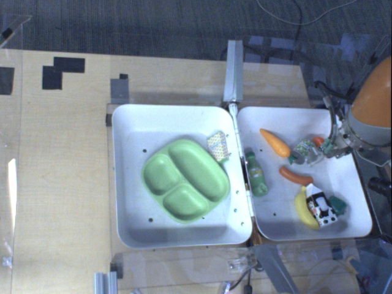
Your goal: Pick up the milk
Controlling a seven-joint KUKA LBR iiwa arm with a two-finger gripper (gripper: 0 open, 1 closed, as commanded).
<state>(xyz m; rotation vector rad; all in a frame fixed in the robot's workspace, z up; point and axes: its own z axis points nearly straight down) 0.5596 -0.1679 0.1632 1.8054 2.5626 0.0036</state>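
Note:
The milk is a small carton with black and white cow patches and a green end. It lies in the front right corner of the right bin, touching a yellow banana on its left. My gripper is low over the middle of the same bin, behind the milk and about a carton's length from it. It hangs beside an orange carrot and just above a red sausage. Nothing shows as held in it.
A green bottle lies along the right bin's left wall. The left bin holds a green divided plate and a small patterned packet. The arm's orange band looms over the right bin's far right corner.

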